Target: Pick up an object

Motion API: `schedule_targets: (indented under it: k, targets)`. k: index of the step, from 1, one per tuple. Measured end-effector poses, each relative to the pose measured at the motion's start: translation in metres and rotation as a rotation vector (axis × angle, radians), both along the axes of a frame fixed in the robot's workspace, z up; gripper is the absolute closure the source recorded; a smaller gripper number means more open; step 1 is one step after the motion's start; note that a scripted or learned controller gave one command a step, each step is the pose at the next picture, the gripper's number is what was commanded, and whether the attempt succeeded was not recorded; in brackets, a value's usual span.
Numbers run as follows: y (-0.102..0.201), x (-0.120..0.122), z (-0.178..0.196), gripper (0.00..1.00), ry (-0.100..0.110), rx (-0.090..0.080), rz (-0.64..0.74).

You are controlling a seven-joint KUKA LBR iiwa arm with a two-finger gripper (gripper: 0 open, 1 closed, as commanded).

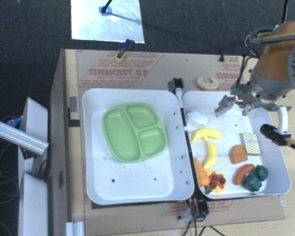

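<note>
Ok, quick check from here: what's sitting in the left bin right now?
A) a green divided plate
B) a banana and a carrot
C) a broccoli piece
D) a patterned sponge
A: the green divided plate lies in the left bin, while the banana, carrot, sponge and broccoli all lie in the right bin.

A green divided plate (134, 132) is sitting in the left bin (96, 181). At twelve o'clock from it, a yellow-and-blue clip (124, 50) is lying on the cardboard (152, 65); a round wooden disc (208, 83) is resting toward two o'clock.
</note>
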State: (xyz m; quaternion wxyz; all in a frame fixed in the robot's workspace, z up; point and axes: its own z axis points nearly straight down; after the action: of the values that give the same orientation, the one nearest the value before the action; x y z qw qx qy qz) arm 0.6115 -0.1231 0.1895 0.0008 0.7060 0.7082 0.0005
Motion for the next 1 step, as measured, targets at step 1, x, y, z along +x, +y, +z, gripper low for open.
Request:
schedule_targets:
  k: [1]
  targets:
    - [-0.057, -0.039, -0.1007, 0.0, -0.004, -0.002, 0.0]
